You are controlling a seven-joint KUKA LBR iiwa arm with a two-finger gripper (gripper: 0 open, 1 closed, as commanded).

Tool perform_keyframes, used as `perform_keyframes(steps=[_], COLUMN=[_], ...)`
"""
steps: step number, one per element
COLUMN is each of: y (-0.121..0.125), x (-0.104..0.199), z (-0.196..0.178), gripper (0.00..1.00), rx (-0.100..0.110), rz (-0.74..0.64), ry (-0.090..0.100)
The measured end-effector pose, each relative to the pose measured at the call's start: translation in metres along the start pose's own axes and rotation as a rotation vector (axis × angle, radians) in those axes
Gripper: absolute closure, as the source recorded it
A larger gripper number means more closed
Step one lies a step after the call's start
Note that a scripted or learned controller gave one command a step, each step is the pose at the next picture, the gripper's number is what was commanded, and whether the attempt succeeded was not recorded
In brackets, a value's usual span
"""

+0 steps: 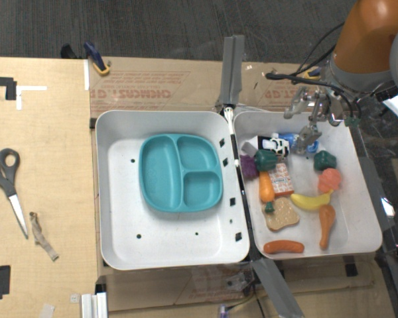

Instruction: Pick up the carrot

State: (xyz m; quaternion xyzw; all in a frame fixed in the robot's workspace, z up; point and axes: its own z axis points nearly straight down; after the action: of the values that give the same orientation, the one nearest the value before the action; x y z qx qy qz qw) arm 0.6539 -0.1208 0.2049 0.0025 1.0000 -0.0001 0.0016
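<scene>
A tapered orange carrot (326,225) lies at the front right of the right bin (365,197), thick end up beside a yellow banana (310,201). A shorter orange piece (266,187) with a dark green top (266,158) lies near the bin's left wall. My gripper (311,135) hangs over the back of that bin, above a blue item (292,140). It is well behind both orange pieces and touches neither.
The right bin also holds a pink-orange round fruit (329,179), a green piece (324,158), a toast slice (282,214), a sausage (283,247), a snack packet (280,178) and a purple piece (249,167). A teal divided plate (181,172) sits in the left bin (119,197). Scissors (8,181) lie far left.
</scene>
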Motion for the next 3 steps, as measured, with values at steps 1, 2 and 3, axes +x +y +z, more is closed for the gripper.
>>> perform_keyframes(steps=[1,2,3], y=[0.025,0.027,0.028], x=[0.061,0.089,0.087], z=[0.093,0.111,0.100], gripper=[0.00,0.00,1.00], rx=[0.000,0.000,0.000], rz=[0.163,0.295,0.292], ry=[-0.002,-0.002,-0.006])
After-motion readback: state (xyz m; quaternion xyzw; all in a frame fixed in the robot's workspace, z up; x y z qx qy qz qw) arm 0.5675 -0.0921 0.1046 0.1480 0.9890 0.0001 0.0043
